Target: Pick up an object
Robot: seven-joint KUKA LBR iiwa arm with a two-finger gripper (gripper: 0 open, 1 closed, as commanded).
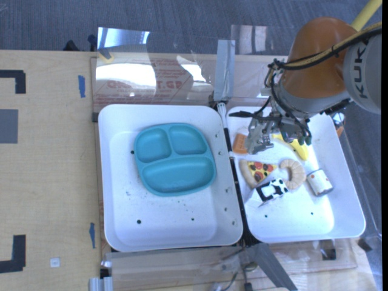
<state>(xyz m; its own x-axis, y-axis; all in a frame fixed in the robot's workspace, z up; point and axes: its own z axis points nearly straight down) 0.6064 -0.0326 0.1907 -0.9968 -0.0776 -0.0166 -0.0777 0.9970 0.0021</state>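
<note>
My gripper (pixel 262 139) hangs over the back left part of the right bin (pixel 315 214), its metal fingers spread and pointing down with nothing between them. Just left of the fingers lies a small orange piece (pixel 240 143). Below them a pizza slice toy (pixel 256 170) rests flat. A black and white toy (pixel 270 190) sits in front of it. A tan ring-shaped pastry (pixel 295 173) lies to the right, and a small white and brown piece (pixel 319 182) beyond it. A yellow banana-like toy (pixel 299 148) is partly hidden under the wrist.
The left bin (pixel 121 211) holds a blue divided plate (pixel 174 159). A raised rim (pixel 233 180) separates the two bins. The arm's orange band (pixel 319 56) and cables hang over the right bin's back edge. A clear plastic panel (pixel 154 77) stands behind the left bin.
</note>
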